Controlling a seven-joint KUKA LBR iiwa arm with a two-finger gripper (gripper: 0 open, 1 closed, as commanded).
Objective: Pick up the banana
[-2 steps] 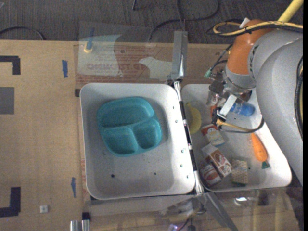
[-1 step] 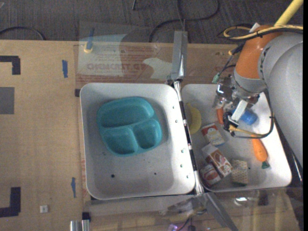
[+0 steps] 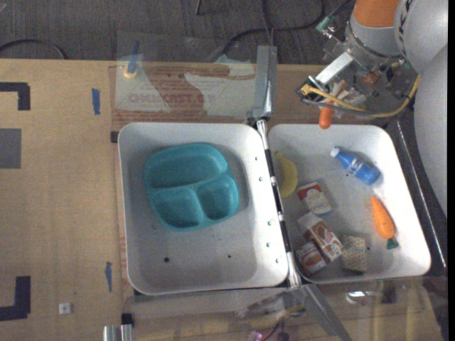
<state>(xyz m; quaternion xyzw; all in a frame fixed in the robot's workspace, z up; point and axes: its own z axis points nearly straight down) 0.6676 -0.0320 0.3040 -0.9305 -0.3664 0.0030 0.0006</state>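
One arm enters from the upper right, orange band above the wrist, with the gripper (image 3: 325, 112) hanging above the far rim of the right bin (image 3: 409, 190). An orange-tipped piece points down from it towards that rim. Finger spread cannot be told: cabling and metal brackets crowd the wrist, and no object is seen between the fingers. It touches nothing in the bin.

Two shallow white bins sit side by side on a light wooden bench (image 3: 57, 190). Left bin (image 3: 135, 261) holds a teal divided plate (image 3: 190, 185), lying flat, nearer the far wall. Blue tape marks and black corner marks on the bench; a clear sheet with red lettering lies behind the left bin. Dark carpet and black cables beyond the bench.

Banana (image 3: 286, 172): in the right bin, against the left wall, in the far half. Long axis runs roughly near-to-far along that wall, curve bulging towards the bin's middle. Partly hidden by the wall's edge.

Other contents of the right bin: blue bottle (image 3: 355, 165) near the far right corner, carrot (image 3: 383, 221) along the right side, small cartons (image 3: 320, 236) clustered near the middle and front.
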